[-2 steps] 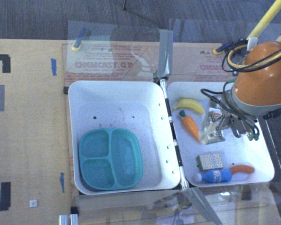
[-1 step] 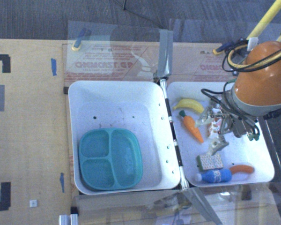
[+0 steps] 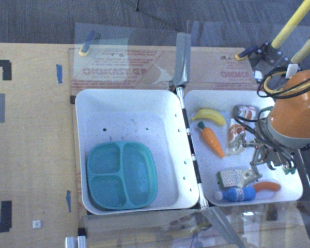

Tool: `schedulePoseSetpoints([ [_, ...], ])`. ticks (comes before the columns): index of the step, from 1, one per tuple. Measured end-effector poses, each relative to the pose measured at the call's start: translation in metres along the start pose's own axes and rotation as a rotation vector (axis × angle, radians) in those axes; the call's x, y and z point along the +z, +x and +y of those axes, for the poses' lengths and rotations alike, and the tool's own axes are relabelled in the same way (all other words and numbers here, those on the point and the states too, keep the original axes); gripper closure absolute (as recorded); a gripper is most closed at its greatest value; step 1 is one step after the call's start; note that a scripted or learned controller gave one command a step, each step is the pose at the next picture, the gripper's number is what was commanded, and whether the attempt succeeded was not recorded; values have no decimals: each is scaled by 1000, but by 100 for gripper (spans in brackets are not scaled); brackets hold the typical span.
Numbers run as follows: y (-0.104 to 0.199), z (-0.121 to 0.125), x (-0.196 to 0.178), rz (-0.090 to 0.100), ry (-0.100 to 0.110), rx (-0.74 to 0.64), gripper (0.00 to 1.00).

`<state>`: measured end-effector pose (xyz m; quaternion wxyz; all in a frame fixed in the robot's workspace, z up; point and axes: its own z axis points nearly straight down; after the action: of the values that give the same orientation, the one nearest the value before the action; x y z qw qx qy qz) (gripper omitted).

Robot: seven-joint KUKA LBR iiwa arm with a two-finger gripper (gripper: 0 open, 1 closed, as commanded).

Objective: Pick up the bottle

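White bins number two: the left bin point(image 3: 93, 107) holds one teal divided tray point(image 3: 122, 175), the right bin point(image 3: 206, 192) one banana point(image 3: 209, 116), one carrot point(image 3: 212, 140) and one blue bottle point(image 3: 238, 194). Lying along the right bin's front edge, the bottle sits just beside the fingers point(image 3: 254, 173), toward the front. Whether they are open or closed cannot be told.

Counter point(image 3: 31, 154): pale wood, matt, smooth. Bins point(image 3: 129, 107): white plastic, faintly speckled, dull sheen. Divided tray point(image 3: 122, 175): teal plastic, smooth, semi-matt. Bottle point(image 3: 237, 194): blue plastic, glossy. Banana point(image 3: 209, 116) and carrot point(image 3: 212, 140): smooth plastic look. Gripper point(image 3: 258, 161): bare metal. Arm band point(image 3: 297, 112): glossy orange.
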<state>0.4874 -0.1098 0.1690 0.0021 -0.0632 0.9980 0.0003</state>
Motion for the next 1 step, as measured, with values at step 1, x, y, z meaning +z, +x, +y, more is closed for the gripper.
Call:
schedulePoseSetpoints([
  [1, -6, 6, 49, -13, 2, -51, 0],
])
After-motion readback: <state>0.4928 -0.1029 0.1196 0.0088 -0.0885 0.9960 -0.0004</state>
